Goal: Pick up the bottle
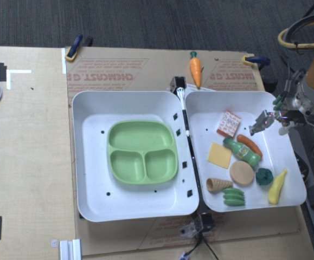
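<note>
Camera view. You look down at a slant on two shallow white bins set side by side on a cardboard-covered bench. The left bin (86, 161) holds a green divided plate (143, 151) lying flat near its middle; judge it as a set-down area, not involved in the pick.

The right bin (200, 110) holds the clutter. Locate the bottle (242, 150): green, lying on its side near the bin's centre, its long axis running from upper left to lower right. An orange sausage-shaped piece (249, 144) lies just beside it on the upper right, touching or nearly so. A yellow cheese slice (219, 155) lies just to its left, and a tan disc (242, 173) sits directly below its lower end. Expect these neighbours to crowd any grasp across the bottle's body.

The gripper (261, 123) hangs over the bin's upper right area, above and to the right of the bottle, apart from it. Its fingers (256, 127) appear slightly spread with nothing between them. The arm enters from the right, so the tool tilts leftward into the bin.

A toy carrot (194, 68) lies outside the bins on the cardboard. Judge the pick as not yet begun.
</note>
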Controlling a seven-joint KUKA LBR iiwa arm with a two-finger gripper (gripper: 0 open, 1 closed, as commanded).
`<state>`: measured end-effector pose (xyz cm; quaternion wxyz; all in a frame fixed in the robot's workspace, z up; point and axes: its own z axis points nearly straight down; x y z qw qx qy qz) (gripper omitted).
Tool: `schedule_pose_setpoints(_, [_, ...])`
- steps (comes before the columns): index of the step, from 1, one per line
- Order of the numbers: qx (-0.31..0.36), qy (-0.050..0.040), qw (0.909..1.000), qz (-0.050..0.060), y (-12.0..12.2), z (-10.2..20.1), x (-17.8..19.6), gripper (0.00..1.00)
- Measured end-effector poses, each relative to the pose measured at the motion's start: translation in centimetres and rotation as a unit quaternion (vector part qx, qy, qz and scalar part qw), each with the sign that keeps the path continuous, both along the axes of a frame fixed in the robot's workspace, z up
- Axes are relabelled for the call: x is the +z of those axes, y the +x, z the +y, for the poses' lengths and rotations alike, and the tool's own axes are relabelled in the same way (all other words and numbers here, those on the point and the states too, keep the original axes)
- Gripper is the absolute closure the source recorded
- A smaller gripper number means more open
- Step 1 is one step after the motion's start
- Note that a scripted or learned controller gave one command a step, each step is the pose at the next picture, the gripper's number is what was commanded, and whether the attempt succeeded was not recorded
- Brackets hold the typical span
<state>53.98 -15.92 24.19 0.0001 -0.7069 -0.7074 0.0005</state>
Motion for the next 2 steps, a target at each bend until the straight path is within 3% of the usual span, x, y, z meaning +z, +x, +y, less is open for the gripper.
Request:
schedule_pose_setpoints(1, [0.0, -0.0005, 1.0, 0.0, 0.0, 0.0, 0.9, 1.0])
schedule_pose_setpoints(2, [-0.026, -0.0005, 0.9997, 0.0, -4.4, -4.2, 6.3, 1.0])
